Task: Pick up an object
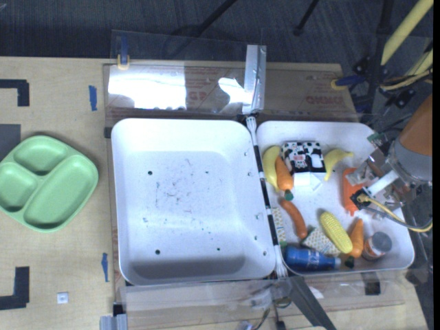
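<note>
Counting two bananas [269, 165], two carrots [284, 172].

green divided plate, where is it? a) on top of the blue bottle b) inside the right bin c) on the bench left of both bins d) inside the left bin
c: the green divided plate lies on the wooden bench, to the left of the left bin, apart from it.

A dark grey carpet [206, 5] lies beyond the pale wooden counter [62, 88]. Black stand legs [227, 9] cross it, and glare flares on a clear panel [179, 88].
</note>
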Tool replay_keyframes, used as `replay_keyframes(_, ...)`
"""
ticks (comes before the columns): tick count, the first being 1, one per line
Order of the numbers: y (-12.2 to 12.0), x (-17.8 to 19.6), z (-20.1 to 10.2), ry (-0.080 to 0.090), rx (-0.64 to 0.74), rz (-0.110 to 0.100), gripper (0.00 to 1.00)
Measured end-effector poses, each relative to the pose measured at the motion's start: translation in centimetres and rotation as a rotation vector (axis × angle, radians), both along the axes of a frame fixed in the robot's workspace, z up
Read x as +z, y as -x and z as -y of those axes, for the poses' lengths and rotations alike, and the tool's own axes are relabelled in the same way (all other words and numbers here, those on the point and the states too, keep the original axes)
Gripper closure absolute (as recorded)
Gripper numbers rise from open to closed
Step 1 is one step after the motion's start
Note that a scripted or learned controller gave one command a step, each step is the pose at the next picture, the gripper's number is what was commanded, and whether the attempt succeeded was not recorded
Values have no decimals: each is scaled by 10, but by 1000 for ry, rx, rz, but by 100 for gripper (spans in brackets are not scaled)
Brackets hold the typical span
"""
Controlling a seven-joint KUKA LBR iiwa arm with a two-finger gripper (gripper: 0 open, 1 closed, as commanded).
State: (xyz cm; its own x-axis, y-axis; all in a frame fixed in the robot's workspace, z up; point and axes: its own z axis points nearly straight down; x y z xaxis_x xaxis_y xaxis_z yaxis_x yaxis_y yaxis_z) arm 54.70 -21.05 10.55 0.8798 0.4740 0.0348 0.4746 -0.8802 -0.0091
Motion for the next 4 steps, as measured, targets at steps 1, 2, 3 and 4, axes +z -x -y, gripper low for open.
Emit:
replay_keyframes(1, -44, -14, -39, 35, 260, -9, 0)
replay_keyframes(2, -88, -21, -48, 19, 433, -45, 0)
replay_keyframes(3, -19, -20, -29, 29, 418, -21, 0)
replay_keyframes(4, -21, -9, -28, 31, 415, -17, 100)
